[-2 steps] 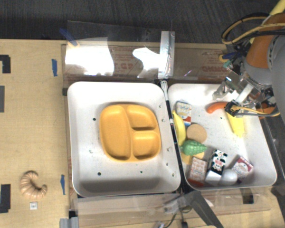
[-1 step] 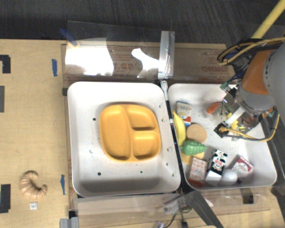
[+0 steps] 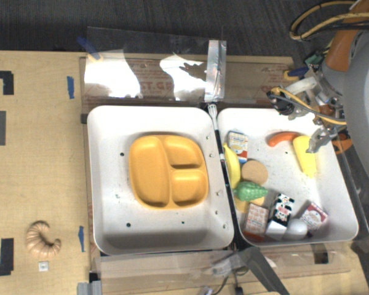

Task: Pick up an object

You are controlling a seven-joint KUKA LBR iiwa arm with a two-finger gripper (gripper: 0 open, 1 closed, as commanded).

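The right bin (image 3: 347, 195) holds several toy foods. An orange carrot (image 3: 283, 138) and a yellow piece (image 3: 305, 155) lie at its back right. A small milk carton (image 3: 237, 143), a banana (image 3: 232, 166), a round brown cookie (image 3: 254, 172) and a green vegetable (image 3: 251, 192) sit along its left side. Near the front are a brown packet (image 3: 256, 219), a cow-patterned carton (image 3: 282, 210), a white object (image 3: 296, 229) and a red-and-white box (image 3: 313, 216). My gripper (image 3: 320, 137) hangs at the bin's back right, just above the top end of the yellow piece, with nothing seen in it.
The left bin (image 3: 104, 165) holds a yellow compartment tray (image 3: 169, 169). A toy croissant (image 3: 43, 238) lies on the bench at the front left. A clear panel (image 3: 154, 72) and a metal post (image 3: 214, 69) stand behind the bins. Cables (image 3: 301, 100) trail by the wrist.
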